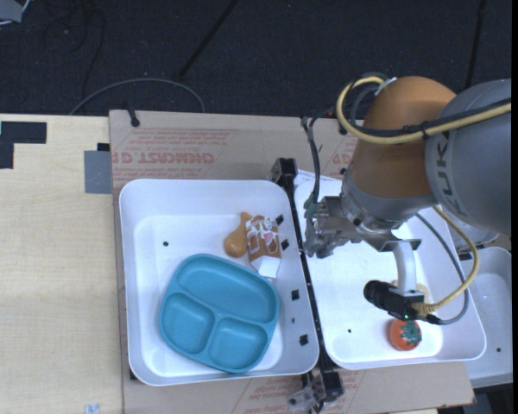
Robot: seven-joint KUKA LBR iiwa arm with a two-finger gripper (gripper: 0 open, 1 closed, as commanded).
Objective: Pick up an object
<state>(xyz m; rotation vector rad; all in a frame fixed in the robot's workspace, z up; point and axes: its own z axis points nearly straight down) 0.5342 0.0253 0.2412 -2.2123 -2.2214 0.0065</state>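
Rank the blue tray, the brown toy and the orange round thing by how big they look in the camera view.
Largest to smallest:
1. blue tray
2. brown toy
3. orange round thing

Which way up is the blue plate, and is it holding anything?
Face up and empty: the blue plate shows its three hollow compartments, all bare.

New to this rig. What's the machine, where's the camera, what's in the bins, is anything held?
One fixed camera looks down from above at a slant. The grey arm with the orange band is a KUKA robot reaching in from the right. Its gripper sits over the divide between two white bins. The left bin holds a blue divided plate and a small brown toy figure. The right bin holds a small orange-red object. Whether the gripper holds anything cannot be told.
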